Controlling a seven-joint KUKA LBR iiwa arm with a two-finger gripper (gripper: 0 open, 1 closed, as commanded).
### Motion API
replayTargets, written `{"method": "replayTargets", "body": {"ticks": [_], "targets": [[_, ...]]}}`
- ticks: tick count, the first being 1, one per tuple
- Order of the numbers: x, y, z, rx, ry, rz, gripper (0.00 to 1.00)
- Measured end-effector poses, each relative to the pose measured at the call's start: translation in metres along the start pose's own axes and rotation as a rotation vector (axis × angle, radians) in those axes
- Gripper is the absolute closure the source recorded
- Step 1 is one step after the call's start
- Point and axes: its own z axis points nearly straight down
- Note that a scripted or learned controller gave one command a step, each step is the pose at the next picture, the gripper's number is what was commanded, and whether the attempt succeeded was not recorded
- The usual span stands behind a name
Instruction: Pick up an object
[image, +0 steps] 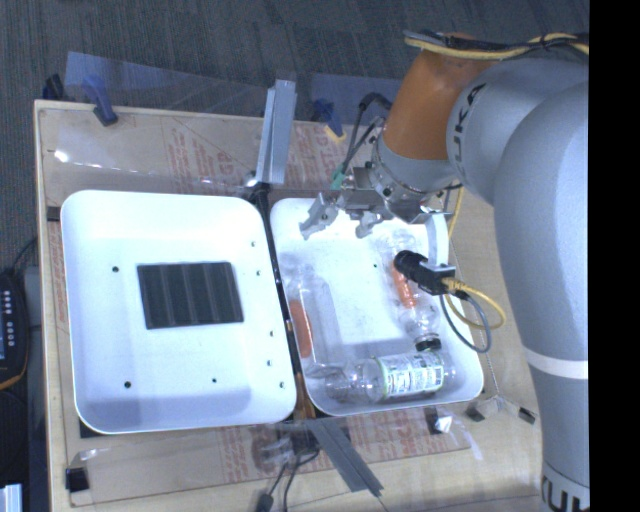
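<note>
The grey arm with its orange band (430, 90) reaches in from the right and hangs over the far end of the right-hand shallow white bin (290, 215), covering that bin's far right corner and much of its right wall. The two-finger gripper (345, 218) sits above the bin's far edge, its pale fingers (318, 215) spread apart with nothing between them. Below it, a clear plastic bottle with a white label and dark cap (395, 378) lies on its side along the near wall of the bin, well apart from the gripper. A clear tube-like item with an orange part (303, 325) lies against the left wall; its glassy body is hard to separate from the white floor. A small orange-tinted clear object (403, 290) rests near the right wall, partly hidden by a black fitting with a yellow cable (425, 272). More transparent pieces near it are too faint to identify. The left-hand white bin (90, 300) bears a dark ribbed rectangular panel (190, 295) in its middle.
</note>
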Motion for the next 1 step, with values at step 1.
{"method": "replayTargets", "body": {"ticks": [1], "targets": [[-0.0533,-0.0199,0.0229,0.002,0.000,0.214,0.00]]}}
